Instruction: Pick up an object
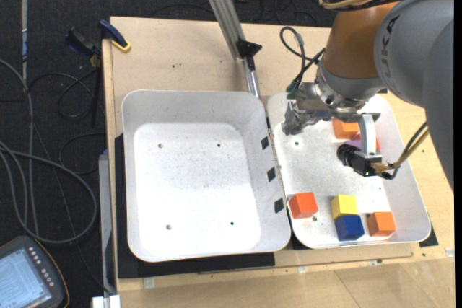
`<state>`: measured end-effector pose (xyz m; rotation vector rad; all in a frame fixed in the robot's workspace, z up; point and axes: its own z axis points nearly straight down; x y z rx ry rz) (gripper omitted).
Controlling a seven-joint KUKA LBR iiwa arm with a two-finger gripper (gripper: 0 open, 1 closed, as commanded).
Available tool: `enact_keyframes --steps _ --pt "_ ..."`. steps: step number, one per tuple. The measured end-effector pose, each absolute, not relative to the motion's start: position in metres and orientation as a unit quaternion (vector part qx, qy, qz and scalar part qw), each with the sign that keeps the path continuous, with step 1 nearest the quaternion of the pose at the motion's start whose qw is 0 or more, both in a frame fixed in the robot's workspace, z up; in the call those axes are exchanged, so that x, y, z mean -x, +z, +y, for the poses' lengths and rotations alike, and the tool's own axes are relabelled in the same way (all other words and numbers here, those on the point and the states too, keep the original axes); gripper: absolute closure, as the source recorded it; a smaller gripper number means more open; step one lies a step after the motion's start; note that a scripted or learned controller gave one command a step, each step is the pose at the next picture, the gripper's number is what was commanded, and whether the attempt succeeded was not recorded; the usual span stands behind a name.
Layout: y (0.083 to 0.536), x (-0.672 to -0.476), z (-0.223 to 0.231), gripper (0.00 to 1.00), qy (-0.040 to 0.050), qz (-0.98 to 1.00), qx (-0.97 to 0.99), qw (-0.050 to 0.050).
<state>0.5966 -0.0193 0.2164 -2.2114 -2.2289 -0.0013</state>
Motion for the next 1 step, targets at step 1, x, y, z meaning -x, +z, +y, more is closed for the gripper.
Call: enact_keyframes --steps 1 --pt "0.2253 -0.5891 0.0425 1.00 -0.0014 -0.710 0.704 0.001"
